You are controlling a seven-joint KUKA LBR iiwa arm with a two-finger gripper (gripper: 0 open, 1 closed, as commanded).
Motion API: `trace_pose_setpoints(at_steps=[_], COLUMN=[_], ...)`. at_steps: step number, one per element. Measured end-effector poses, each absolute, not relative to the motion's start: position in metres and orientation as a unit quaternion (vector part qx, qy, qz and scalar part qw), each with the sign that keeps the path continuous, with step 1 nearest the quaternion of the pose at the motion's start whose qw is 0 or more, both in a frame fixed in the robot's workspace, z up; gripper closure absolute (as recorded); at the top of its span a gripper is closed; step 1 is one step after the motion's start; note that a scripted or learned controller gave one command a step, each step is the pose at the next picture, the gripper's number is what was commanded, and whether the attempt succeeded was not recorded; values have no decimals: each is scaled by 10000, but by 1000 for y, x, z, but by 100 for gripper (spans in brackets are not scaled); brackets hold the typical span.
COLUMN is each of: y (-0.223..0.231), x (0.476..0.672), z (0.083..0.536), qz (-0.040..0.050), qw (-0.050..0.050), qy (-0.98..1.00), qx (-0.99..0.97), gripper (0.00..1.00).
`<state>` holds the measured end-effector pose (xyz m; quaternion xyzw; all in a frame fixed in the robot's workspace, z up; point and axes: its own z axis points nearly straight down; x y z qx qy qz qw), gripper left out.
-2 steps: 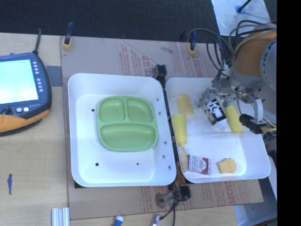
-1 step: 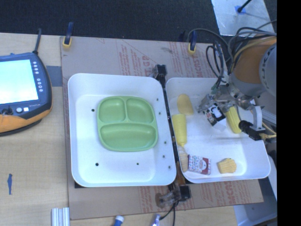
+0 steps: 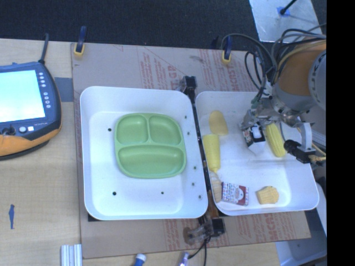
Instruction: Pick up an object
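Note:
My gripper [image 3: 253, 132] hangs low over the upper middle of the right bin [image 3: 302, 201], reaching in from the right. A yellow corn cob [image 3: 275, 139] lies just to its right, close beside it; whether they touch is unclear. More pieces lie in the same bin: a short yellow one [image 3: 218, 123] and a longer yellow one [image 3: 211, 152] along the left wall. A small yellow chunk [image 3: 267, 194] and a red and white packet [image 3: 234, 193] rest near the front.
The left bin [image 3: 94, 148] holds a green divided plate [image 3: 150, 145]. A tablet-like controller [image 3: 25, 107] rests at the bench's left edge. Cables and the arm's orange-banded body [image 3: 297, 65] crowd the upper right.

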<state>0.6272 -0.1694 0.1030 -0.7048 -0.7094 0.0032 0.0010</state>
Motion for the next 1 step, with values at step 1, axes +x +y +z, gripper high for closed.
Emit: trace_pose_setpoints(at_steps=[1], y=[-88], x=[622], z=[193], qz=[0], qw=[6], qy=[-7090], qx=[-7052], gripper=[100])
